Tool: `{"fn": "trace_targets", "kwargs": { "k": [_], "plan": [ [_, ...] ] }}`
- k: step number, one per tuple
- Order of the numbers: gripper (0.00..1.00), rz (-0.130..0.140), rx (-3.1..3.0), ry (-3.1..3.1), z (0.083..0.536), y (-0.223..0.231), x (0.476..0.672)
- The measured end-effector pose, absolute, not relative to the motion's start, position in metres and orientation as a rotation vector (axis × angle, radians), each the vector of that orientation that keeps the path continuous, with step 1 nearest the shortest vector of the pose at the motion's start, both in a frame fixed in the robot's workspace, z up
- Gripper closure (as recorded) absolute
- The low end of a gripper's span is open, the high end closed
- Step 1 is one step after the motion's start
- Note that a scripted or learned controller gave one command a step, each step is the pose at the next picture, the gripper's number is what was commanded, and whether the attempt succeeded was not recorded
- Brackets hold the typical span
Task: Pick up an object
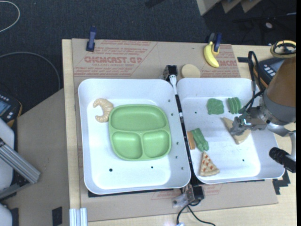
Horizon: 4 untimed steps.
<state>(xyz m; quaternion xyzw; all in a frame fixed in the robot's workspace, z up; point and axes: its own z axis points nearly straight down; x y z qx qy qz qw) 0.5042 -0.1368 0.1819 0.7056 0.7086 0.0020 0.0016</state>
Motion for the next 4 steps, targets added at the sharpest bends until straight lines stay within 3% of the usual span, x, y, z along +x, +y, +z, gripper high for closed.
{"fn": "trace_targets", "kwargs": {
  "k": [1,2,3,4],
  "plan": [
    [1.0,0.004,2.218,2.226,0.214,-0.097,0.479],
    [1.0,0.002,2.209,2.234,0.215,0.038,0.479],
    [1.0,0.026,2.208,2.219,0.395,0.049,0.481],
    [1.0,-0.015,2.222,2.232,0.278,0.097,0.477]
  ]
}}
